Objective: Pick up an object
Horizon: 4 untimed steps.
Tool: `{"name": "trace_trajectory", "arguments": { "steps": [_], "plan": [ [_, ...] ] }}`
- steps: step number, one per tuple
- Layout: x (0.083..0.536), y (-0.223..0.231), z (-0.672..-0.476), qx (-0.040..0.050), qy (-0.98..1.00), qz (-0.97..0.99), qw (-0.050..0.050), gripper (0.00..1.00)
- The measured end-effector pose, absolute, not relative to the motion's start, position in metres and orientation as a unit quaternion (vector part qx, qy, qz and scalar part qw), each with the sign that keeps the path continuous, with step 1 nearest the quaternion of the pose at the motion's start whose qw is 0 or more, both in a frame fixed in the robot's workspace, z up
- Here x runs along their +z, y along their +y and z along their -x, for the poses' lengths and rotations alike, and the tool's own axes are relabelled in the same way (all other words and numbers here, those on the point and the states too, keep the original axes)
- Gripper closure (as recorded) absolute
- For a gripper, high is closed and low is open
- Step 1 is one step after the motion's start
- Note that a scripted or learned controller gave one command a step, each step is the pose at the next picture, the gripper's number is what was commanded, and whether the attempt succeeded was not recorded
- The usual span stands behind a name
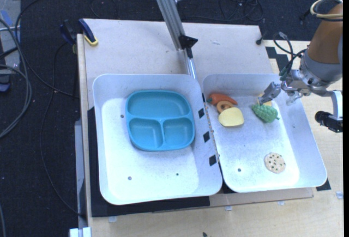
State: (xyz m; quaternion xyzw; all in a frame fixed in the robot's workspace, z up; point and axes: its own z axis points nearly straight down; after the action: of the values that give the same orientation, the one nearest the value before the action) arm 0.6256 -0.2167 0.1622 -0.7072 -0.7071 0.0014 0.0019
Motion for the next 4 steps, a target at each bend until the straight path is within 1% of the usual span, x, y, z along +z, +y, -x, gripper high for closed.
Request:
{"name": "trace_trajectory", "arguments": {
  "steps": [1, 2, 3, 4],
  "plan": [
    [0.12, -0.216, -0.626, 0.0009, -0.707, 0.707, 0.001, 0.0],
    [0.133, -0.216, -0.628, -0.0005, -0.708, 0.707, -0.002, 1.0],
    [0.196, -0.215, -0.632, -0.0015, -0.708, 0.706, -0.003, 1.0],
    [0.251, -0.215, -0.633, -0.0017, -0.708, 0.706, -0.004, 1.0]
  ]
}}
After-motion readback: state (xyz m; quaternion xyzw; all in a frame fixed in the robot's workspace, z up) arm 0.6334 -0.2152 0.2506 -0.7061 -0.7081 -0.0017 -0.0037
